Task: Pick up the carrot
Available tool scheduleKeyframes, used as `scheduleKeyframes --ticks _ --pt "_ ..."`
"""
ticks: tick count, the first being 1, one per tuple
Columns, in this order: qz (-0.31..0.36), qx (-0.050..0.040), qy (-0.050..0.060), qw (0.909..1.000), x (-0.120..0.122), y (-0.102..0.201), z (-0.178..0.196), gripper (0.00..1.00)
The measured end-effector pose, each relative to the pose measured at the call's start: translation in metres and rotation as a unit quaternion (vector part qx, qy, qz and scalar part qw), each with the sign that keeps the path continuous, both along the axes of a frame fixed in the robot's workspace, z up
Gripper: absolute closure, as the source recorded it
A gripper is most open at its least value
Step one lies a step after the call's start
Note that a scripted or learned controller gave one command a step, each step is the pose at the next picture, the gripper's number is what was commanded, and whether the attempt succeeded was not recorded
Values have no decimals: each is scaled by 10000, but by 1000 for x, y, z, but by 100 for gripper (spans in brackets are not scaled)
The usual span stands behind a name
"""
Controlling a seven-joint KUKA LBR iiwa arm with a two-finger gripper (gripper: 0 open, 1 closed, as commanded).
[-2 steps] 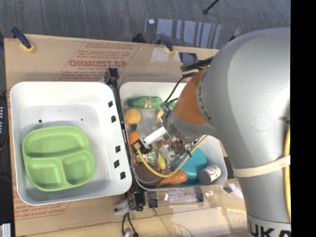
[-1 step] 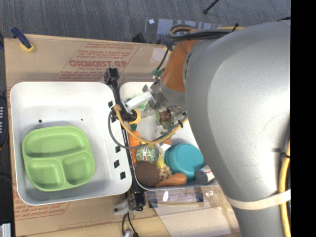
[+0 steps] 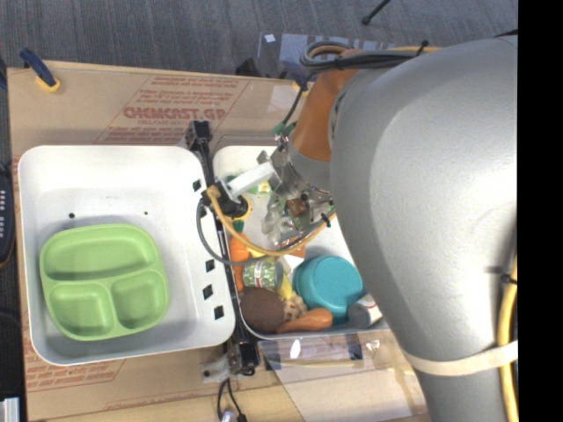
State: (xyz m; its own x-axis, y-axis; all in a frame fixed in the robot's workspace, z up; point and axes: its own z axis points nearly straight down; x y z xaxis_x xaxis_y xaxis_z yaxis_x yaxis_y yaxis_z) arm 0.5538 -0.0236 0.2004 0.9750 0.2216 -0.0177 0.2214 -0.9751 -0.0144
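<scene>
The carrot (image 3: 305, 321), orange and long, lies at the near edge of the right bin (image 3: 230, 161), between a brown rounded thing (image 3: 261, 309) and a teal bowl (image 3: 328, 284). My gripper (image 3: 287, 224) hangs over the middle of that bin, some way behind the carrot and apart from it. Nothing can be seen held in it. The big grey arm hides the right part of the bin.
A green divided plate (image 3: 104, 280) lies in the left bin (image 3: 106, 170). In the right bin there are also a small orange thing (image 3: 237, 252) by the left wall and a green-labelled can (image 3: 261, 275). Brown cardboard (image 3: 167, 104) lies under the bins.
</scene>
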Motion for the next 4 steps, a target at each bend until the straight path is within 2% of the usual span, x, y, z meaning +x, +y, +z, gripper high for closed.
scheduleKeyframes --ticks 1,2,3,4 --pt "600 -22 -85 9982 -3 74 94 100" --pt "-36 -51 -37 10000 -48 72 63 100" --pt "-49 -39 25 10000 -66 132 -79 100" --pt "315 -21 -76 9995 -77 72 39 100"
